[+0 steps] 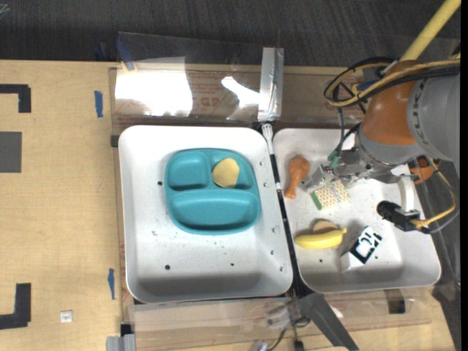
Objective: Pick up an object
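In the right bin (420, 265) lie an orange drumstick-shaped toy (295, 174), a small white dotted pad with a green edge (328, 194), a yellow banana (320, 238) and a black-and-white patterned block (363, 246). My gripper (338, 168) hangs low over the back middle of this bin, just right of the orange toy and directly behind the dotted pad. No object is seen held in it. In the left bin (139, 218) a teal divided plate (212, 209) carries a yellow round piece (226, 172) in its back right compartment.
A black cylindrical part (395, 213) juts over the right bin on the arm's side, with cables beside it. A clear plastic sheet (190, 93) and a metal bracket (271, 82) stand behind the bins. Cardboard (51, 210) covers the bench at left.
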`<state>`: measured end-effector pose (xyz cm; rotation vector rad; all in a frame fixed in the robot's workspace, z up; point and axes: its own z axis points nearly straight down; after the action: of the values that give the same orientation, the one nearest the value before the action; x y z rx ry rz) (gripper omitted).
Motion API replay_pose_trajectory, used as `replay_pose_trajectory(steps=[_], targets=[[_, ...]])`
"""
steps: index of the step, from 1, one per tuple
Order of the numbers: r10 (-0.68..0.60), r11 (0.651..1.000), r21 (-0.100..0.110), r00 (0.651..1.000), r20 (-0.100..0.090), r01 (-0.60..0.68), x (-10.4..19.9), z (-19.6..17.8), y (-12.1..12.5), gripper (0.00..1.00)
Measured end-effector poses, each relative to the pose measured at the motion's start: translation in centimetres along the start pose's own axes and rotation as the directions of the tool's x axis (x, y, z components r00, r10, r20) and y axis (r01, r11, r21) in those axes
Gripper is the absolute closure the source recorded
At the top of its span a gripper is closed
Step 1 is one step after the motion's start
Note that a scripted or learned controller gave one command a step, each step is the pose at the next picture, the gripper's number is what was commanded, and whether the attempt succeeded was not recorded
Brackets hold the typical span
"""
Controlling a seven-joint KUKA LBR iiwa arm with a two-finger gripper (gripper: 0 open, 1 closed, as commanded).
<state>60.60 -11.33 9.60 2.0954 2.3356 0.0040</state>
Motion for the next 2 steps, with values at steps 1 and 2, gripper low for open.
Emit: replay_pose_trajectory(steps=[1, 2], targets=[[-0.081, 0.997, 0.0, 0.997, -0.002, 0.081, -0.6, 0.8, -1.6, 0.0], [-0.096, 0.995, 0.006, 0.995, 0.002, 0.096, 1.1, 0.9, 3.3, 0.0]])
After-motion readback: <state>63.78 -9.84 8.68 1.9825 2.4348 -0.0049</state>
